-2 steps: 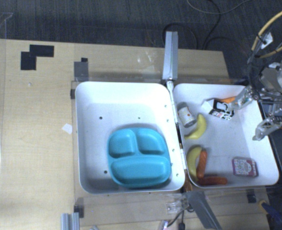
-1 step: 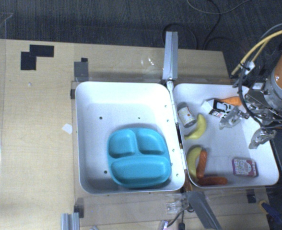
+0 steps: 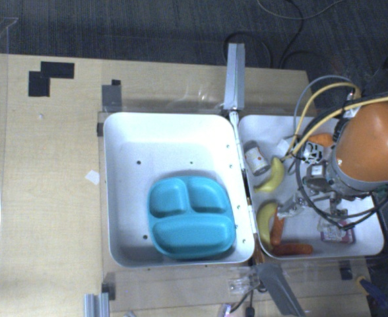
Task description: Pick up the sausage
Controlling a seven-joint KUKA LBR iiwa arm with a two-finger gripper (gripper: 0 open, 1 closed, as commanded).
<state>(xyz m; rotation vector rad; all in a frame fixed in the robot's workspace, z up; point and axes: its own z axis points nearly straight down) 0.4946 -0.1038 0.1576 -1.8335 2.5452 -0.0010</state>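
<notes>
A reddish-brown sausage (image 3: 293, 248) lies along the front wall of the right bin (image 3: 266, 125). A second reddish piece (image 3: 277, 229) stands lengthwise just above it, beside a yellow-green banana (image 3: 266, 220). My gripper (image 3: 288, 209) hangs under the grey arm with its orange band (image 3: 373, 144), low over the front left of that bin, right above the upper end of the reddish piece. Cables and the wrist hide much of the gripper. Nothing can be seen held in it.
The right bin also holds a second banana (image 3: 272, 176), a small grey can (image 3: 253, 157), an orange object (image 3: 321, 139) behind the cables and a pale packet (image 3: 336, 235). The left bin (image 3: 121, 177) contains a blue divided tray (image 3: 191, 216). A metal divider (image 3: 235, 78) stands between the bins.
</notes>
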